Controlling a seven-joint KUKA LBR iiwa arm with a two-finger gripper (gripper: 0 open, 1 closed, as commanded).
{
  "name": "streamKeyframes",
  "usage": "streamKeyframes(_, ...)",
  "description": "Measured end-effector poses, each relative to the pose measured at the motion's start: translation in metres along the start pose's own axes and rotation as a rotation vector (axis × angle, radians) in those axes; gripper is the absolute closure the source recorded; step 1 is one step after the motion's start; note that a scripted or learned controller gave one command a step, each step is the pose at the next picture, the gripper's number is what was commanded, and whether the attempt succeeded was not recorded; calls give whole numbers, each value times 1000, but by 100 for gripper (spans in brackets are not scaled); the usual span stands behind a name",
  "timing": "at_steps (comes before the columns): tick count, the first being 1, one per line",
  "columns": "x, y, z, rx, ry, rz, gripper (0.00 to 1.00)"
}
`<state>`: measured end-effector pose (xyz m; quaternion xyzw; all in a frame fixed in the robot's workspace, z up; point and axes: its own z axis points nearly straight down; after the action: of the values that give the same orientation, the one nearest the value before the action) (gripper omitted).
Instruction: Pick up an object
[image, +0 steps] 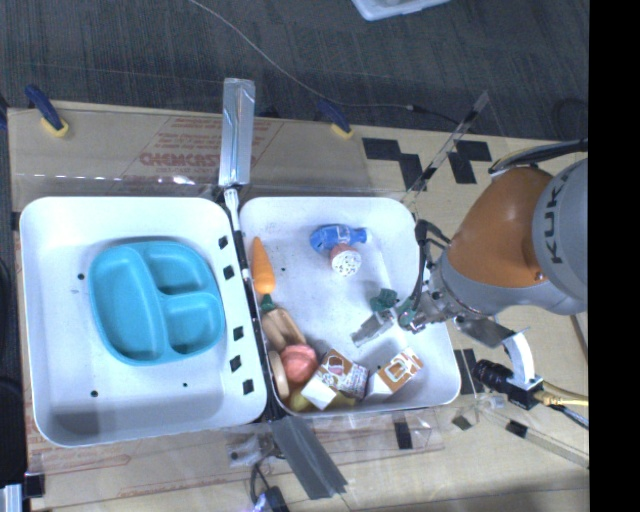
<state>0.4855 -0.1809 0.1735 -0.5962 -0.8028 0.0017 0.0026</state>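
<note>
Gripper (372, 328) is low in the right bin (300, 212), near its right wall; we can't tell its state from this angle, and nothing visibly sits in it. Nearest candidates: small carton (400, 371) just below the gripper, brown packet (345, 375) left of the carton, dark green piece (385, 298) just above the gripper.

Further out from the gripper: peach (298, 360) and bread-like item (280, 328) by the divider, carrot (262, 268) above them, blue toy (337, 237) with a speckled ball (346, 263) toward the bin's far wall. Left bin (50, 240) holds a blue tray (158, 298).

Our call: take the carton. It's closest but touches the near wall, so we'd come straight down, span its short side, keep off the packet, and lift slowly before clearing the rim.
</note>
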Motion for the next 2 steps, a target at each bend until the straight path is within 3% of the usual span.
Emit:
streamKeyframes(1, -18, 67, 10, -4, -1, -79, 0)
streamKeyframes(2, -64, 135, -2, -7, -5, -222, 0)
